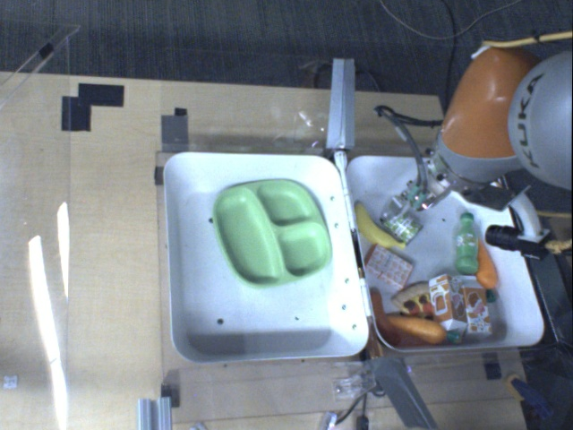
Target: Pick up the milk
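The arm (501, 106) reaches in from the right, and the gripper (401, 219) hangs low over the right bin (376, 173), just above the banana (374, 227) — whether it is released or clenched, I cannot tell from here. Nothing visibly sits in its grasp. The milk (461, 301) lies down at the near end of that bin, a printed carton, well apart from the gripper. Beside it, a green bottle (466, 244) stands upright, an orange carrot (486, 267) against it. A waffle (387, 264) lies below the banana, and a hot dog (414, 328) rests at the near edge. Over in the left bin (188, 240), a green tray (271, 231) with three compartments sits alone — tilted slightly, near the middle.
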Robot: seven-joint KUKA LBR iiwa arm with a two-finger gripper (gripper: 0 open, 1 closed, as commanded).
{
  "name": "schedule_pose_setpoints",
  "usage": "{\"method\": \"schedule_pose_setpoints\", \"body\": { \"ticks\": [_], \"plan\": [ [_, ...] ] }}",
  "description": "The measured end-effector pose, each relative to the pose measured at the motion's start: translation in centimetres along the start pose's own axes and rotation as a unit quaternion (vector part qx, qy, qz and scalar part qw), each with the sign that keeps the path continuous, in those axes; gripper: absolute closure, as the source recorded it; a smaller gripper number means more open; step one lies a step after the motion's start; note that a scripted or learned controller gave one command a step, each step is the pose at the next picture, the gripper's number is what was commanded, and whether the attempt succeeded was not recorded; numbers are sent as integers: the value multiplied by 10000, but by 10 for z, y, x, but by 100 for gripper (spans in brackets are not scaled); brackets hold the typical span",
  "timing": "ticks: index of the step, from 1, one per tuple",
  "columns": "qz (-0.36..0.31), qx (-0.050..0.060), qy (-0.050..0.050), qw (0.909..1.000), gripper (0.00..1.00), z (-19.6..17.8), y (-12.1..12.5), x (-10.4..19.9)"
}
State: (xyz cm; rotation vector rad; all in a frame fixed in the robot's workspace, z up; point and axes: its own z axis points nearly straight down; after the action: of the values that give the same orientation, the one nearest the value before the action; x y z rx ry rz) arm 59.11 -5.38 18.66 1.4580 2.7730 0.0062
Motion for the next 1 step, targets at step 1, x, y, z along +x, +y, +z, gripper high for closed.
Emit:
{"method": "schedule_pose_setpoints", "body": {
  "ticks": [1],
  "plan": [
    [-2,2,0,10000,0,0,0,0]
  ]
}}
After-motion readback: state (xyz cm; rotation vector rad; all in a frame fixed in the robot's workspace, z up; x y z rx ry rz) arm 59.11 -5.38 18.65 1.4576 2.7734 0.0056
